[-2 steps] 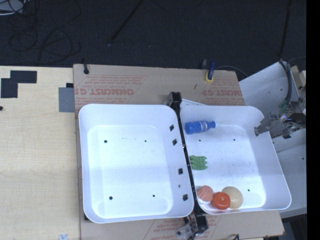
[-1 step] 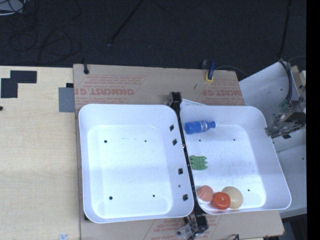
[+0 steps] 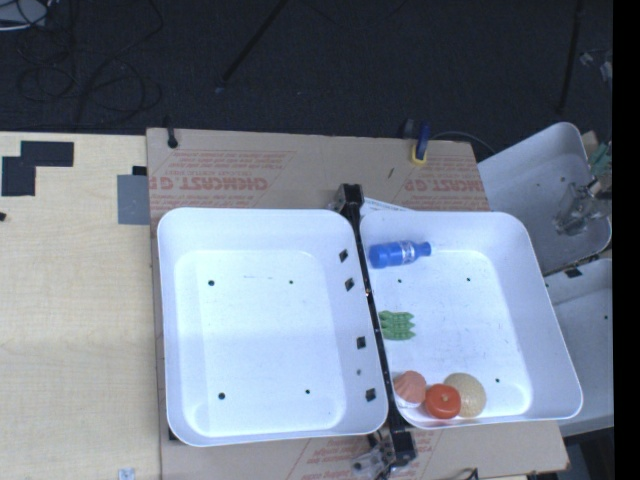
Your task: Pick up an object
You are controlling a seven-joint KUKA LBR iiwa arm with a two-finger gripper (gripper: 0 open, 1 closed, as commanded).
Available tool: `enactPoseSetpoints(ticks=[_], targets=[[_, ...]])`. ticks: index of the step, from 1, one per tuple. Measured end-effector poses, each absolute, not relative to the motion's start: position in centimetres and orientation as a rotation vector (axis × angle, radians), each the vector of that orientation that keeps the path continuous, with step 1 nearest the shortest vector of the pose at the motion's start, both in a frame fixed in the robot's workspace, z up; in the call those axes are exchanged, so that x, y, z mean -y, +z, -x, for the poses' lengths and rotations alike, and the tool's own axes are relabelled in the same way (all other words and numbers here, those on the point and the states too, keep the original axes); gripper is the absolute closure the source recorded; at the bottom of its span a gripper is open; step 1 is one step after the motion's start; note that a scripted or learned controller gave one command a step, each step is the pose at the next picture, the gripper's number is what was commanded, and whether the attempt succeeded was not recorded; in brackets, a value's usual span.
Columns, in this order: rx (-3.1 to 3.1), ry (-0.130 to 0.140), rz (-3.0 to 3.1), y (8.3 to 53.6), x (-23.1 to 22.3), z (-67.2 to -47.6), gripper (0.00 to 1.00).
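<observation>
Several small objects lie in the right white bin (image 3: 533, 268). A blue bottle (image 3: 399, 254) lies on its side near the bin's far left corner. A green ridged piece (image 3: 397, 325) rests against the left wall, about halfway down. In the near left corner, three round items touch each other: a salmon-pink one (image 3: 409, 386), a red one (image 3: 442, 401) and a pale beige one (image 3: 467, 393).
The left white bin (image 3: 175, 268) sits beside the right one, with a black clipped seam (image 3: 362, 308) between them. Both rest on printed cardboard (image 3: 260, 173). A blue-and-yellow clamp (image 3: 421, 144) stands at the cardboard's far edge. A pale grey plate (image 3: 545, 173) lies to the right.
</observation>
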State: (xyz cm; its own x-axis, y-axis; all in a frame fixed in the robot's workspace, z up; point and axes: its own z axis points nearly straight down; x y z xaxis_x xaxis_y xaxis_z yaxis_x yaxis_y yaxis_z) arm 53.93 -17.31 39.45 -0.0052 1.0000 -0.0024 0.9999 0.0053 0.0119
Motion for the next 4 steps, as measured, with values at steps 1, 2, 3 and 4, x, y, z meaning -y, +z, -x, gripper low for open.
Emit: enactPoseSetpoints(ticks=[1,2,3,4], targets=[[-2.218,-0.005,-2.229,37.3,21.6,-49.2,1.00],[-2.224,-0.005,-2.227,32.7,21.3,-47.5,1.00],[-2.222,0.000,-2.218,36.3,21.4,-48.1,1.00],[-2.221,-0.003,-2.227,33.7,20.7,-47.5,1.00]])
